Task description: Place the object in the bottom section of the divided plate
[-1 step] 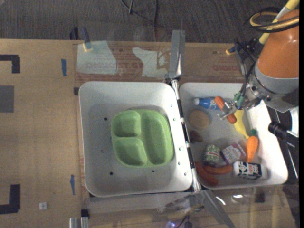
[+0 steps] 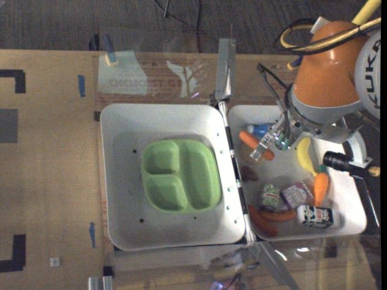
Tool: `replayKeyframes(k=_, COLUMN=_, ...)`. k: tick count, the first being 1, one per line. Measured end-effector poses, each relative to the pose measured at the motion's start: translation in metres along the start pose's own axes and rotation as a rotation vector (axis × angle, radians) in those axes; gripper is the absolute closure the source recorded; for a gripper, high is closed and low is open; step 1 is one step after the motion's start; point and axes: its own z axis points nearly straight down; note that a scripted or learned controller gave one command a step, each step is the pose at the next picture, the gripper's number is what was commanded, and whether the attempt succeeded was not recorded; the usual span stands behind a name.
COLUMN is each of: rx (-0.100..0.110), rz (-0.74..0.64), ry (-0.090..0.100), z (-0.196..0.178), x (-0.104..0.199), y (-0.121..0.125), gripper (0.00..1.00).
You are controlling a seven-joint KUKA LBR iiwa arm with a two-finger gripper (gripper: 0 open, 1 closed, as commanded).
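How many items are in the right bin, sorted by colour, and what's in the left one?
Right bin, partly hidden by the arm:
Orange carrots: 2
Red sausage: 1
Yellow banana: 1
Blue item: 1
Green can: 1
Pink packet: 1
White carton: 1
Dark brown item: 1
Left bin:
Green divided plate: 1
Total: 10

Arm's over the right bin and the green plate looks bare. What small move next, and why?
Probably lower the gripper onto the orange carrot-shaped toy just beneath it in the right white bin and grasp it. The green divided plate in the left white bin has nothing in its sections.
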Motion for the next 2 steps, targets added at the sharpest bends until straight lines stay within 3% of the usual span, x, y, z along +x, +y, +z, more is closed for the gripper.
replayKeyframes(k=1, rx=-0.003, rz=-0.004, ry=-0.004, z=-0.0131, x=0.0443, y=0.0506, gripper=1.00)
replayKeyframes(k=2, rx=-0.002, rz=-0.003, ry=-0.004, z=-0.0131, x=0.0441, y=0.0504, gripper=0.00)
